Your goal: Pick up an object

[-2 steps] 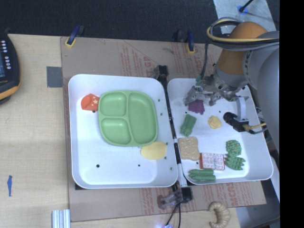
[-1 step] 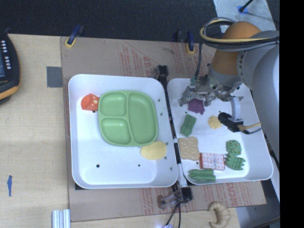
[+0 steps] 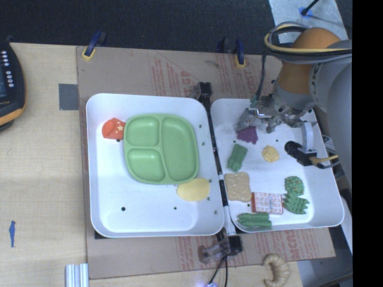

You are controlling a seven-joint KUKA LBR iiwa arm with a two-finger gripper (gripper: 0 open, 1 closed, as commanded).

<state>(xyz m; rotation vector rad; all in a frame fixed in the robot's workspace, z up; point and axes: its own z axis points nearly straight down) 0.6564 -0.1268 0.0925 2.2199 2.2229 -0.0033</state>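
My gripper [image 3: 251,118] reaches in from the right and hangs over the back left part of the right bin [image 3: 323,217]. A small purple piece [image 3: 247,136] lies directly in front of it, touching or nearly touching its tip. Beside that lie a green pickle-shaped piece [image 3: 237,157] and a small yellow round piece [image 3: 270,154]. Toward the front of the right bin are a tan cracker [image 3: 238,186], a red and white packet [image 3: 267,202], two green leafy pieces [image 3: 294,194] and a green bean pod [image 3: 254,221].
The left bin [image 3: 105,214] holds a green divided plate [image 3: 161,147], a red piece [image 3: 113,128] at the plate's left and a yellow piece [image 3: 193,189] at its front right. A tan curled thing [image 3: 276,269] lies on the bench in front of the bins.
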